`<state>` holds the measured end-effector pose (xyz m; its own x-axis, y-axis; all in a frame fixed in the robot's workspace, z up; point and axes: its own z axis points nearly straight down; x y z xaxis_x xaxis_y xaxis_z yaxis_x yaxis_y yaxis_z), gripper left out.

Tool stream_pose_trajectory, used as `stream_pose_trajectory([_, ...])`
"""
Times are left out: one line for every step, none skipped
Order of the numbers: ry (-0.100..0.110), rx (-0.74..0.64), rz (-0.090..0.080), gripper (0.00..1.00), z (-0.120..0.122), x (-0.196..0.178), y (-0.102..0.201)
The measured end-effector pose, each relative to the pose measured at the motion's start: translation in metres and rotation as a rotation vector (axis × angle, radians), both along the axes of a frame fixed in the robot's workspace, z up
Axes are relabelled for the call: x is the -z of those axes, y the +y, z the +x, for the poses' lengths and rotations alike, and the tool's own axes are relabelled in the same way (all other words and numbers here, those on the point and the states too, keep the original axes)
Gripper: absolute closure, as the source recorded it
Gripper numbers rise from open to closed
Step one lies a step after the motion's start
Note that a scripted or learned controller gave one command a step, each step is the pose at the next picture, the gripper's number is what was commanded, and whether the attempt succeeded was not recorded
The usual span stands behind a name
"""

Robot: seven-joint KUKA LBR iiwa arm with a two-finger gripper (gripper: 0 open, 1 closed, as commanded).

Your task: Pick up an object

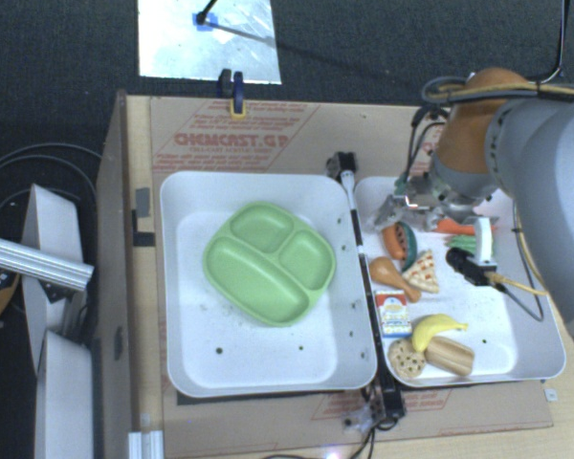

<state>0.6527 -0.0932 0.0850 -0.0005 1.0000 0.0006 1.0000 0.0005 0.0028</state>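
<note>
Gripper (399, 208) low over the right bin (536, 352), at its far-left corner — whether it is open or closed cannot be told, nothing visibly held. Hot dog (395, 242) lies just below it, drumstick (394, 275) and pizza slice (423, 273) beyond — probably the hot dog is the target, being nearest.

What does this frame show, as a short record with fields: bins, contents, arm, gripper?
left bin: holds a green divided plate
right bin: holds toy food: hot dog, drumstick, pizza slice, carton, banana, cookie, bread, carrot
arm: reaches in from the right, over the right bin's far end
gripper: low above the hot dog, finger state unclear
held: nothing seen between the fingers
</note>
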Motion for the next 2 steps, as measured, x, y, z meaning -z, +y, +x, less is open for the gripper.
stream_pose_trajectory([0.002,0.001,-0.001,0.0,-0.0086,0.0004,0.002])
stream_pose_trajectory([0.001,0.0,0.0,0.0,-0.0096,0.0004,-0.0058])
